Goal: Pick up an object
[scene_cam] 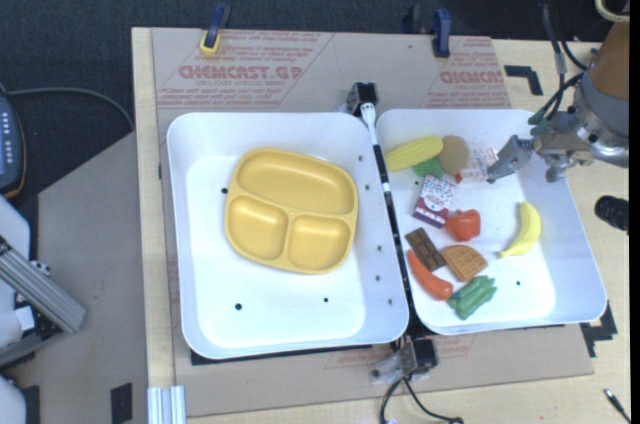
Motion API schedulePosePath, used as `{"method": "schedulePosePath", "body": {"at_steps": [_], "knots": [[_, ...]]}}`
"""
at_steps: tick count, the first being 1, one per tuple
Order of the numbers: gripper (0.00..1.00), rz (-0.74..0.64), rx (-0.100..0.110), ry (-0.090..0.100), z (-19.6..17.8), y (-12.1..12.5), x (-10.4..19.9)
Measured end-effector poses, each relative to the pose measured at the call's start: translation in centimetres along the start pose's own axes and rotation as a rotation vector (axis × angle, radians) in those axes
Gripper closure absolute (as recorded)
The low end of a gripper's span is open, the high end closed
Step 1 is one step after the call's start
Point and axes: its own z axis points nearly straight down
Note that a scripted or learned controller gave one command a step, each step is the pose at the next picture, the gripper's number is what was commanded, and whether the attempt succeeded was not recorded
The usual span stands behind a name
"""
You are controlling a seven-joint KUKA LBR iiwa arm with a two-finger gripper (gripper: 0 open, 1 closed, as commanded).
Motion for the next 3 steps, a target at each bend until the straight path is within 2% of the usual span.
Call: {"method": "schedulePosePath", "body": {"at_steps": [1,3], "knots": [[0.0,-0.002,-0.011,-0.002,-0.6,0.2,0.0],[0.0,-0.002,-0.004,0.0,11.4,0.9,-0.6]]}}
